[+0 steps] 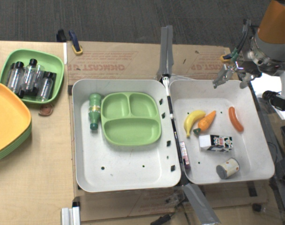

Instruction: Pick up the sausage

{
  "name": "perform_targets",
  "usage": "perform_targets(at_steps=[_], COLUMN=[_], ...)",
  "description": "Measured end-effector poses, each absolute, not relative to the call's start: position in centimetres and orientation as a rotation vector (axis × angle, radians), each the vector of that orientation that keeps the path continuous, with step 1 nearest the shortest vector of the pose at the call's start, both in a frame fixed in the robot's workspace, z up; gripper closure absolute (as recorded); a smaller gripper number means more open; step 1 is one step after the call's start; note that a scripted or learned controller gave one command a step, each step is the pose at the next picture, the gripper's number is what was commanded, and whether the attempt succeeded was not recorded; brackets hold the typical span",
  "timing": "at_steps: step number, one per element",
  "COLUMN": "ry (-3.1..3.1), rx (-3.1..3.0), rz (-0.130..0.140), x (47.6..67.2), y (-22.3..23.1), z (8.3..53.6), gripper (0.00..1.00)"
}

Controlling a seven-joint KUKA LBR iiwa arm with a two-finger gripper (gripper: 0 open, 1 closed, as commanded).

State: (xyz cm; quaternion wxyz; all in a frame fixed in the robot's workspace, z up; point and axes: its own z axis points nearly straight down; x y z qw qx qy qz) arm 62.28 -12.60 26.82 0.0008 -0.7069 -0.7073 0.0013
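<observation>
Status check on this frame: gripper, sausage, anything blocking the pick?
Gripper above the right bin's far rim, nothing between the jaws. Sausage lying free in that bin, untouched. Carrot and banana apart to its left; approach unobstructed.

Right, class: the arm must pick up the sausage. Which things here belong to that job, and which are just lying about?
Job: sausage; tool, above the right bin's far edge.

Lying about: banana; carrot; milk carton; green bottle; green divided plate.

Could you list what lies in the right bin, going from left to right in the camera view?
Banana → carrot → milk carton → sausage. The grey cup overlaps the carton's span, so I leave it out.
</observation>
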Motion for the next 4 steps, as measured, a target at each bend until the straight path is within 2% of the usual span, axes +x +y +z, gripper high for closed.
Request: perform_targets(at_steps=[1,2,3,4], ry=[-2.149,-2.377,-2.372,-2.414], rx=[-2.289,-2.052,-2.058,-2.011], rz=[0.005,0.001,0.000,0.002], x=[57.8,54.3,54.3,57.9], y=[-17.8,-19.6,-19.7,-16.3], z=[21.1,9.1,10.0,19.6], gripper=[0.00,0.00,1.00,1.00])
